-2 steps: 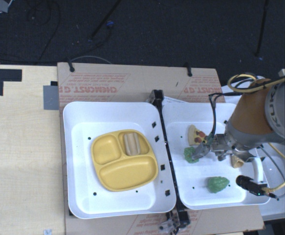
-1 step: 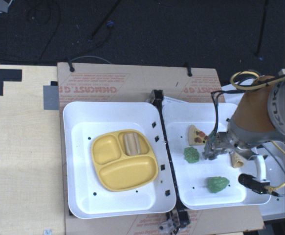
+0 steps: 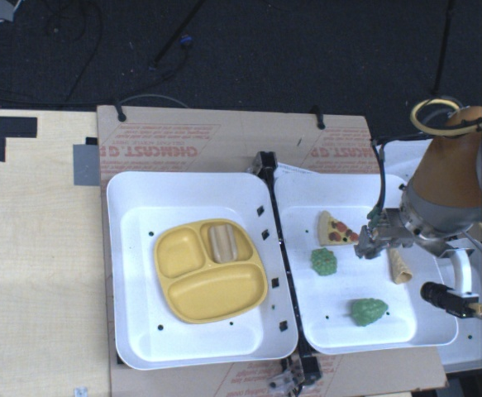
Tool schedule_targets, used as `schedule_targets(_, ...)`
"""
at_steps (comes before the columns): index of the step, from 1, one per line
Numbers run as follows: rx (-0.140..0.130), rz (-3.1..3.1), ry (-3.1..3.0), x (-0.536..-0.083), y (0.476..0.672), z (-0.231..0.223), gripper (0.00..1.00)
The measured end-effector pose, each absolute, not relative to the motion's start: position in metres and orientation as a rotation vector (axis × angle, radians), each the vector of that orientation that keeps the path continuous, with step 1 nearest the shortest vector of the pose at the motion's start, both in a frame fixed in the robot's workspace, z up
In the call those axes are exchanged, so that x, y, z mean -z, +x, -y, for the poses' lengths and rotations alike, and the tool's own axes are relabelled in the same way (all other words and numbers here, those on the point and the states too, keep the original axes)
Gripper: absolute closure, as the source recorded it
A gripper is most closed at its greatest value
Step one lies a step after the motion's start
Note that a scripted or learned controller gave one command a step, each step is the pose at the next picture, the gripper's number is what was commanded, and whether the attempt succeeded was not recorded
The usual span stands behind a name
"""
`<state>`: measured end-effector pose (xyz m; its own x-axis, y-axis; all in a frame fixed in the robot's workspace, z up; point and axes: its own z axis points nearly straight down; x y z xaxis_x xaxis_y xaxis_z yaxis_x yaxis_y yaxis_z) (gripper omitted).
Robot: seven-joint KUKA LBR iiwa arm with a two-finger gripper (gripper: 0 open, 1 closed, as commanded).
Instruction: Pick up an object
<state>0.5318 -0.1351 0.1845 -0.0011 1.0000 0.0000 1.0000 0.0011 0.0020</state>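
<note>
The right bin (image 3: 340,337) holds a pizza slice (image 3: 335,230), a small green broccoli piece (image 3: 324,261), a larger green leafy piece (image 3: 367,310) and a tan cone-shaped item (image 3: 400,265). My gripper (image 3: 371,243) hangs low over the right bin, just right of the pizza slice and left of the cone. I see nothing clearly between its fingers. In the left bin (image 3: 133,222) lies a yellow divided plate (image 3: 210,270) with a beige piece (image 3: 221,242) in its upper right compartment.
The grey arm with its orange band (image 3: 449,172) reaches in from the right over the right bin's far side. A black divider (image 3: 278,255) runs between the two bins. Cardboard (image 3: 224,139) lies under the bins, and a wooden bench top (image 3: 34,246) extends left.
</note>
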Motion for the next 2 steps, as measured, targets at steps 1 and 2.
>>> schedule_targets(1, -0.003, -2.222, 2.218, -0.239, 0.527, 0.127, 1.0)
schedule_targets(2, 0.0, -2.223, 2.219, -0.267, 0.527, 0.128, 1.0)
